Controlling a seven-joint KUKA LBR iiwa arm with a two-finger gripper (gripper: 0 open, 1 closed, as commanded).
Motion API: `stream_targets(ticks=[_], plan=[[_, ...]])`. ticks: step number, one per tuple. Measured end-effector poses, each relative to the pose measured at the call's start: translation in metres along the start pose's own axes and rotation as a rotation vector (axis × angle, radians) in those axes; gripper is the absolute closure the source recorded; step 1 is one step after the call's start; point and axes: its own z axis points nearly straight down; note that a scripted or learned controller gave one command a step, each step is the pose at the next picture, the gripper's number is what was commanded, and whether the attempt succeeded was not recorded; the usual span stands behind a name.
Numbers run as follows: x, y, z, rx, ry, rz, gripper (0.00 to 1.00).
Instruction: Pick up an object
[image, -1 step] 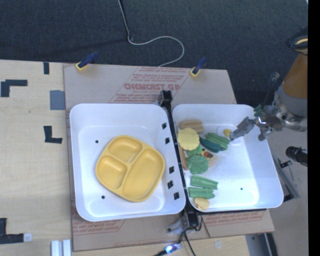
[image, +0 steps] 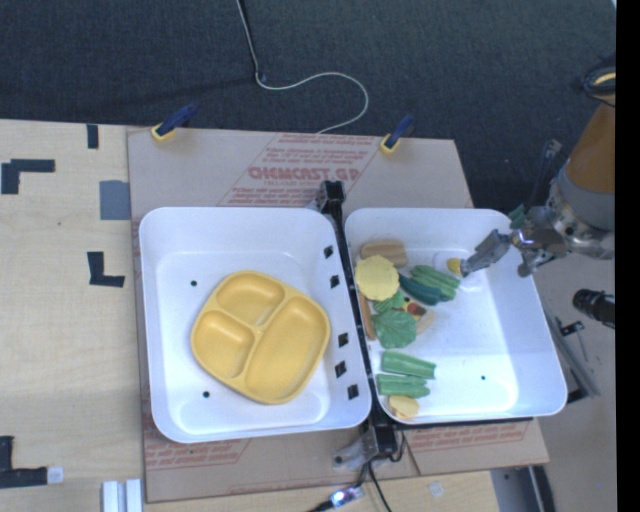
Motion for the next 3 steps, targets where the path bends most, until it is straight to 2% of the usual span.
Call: stream_targets(ticks=[1, 2, 3], plan=[[0.004, -0.005, 0.049, 0.004, 0.001, -0.001, 0.00], [0.005, -0.004, 0.118, 0.005, 0.001, -0.001, 0.00], [0.005, -0.003, 0.154, -0.002, 0.001, 0.000, 0.00]])
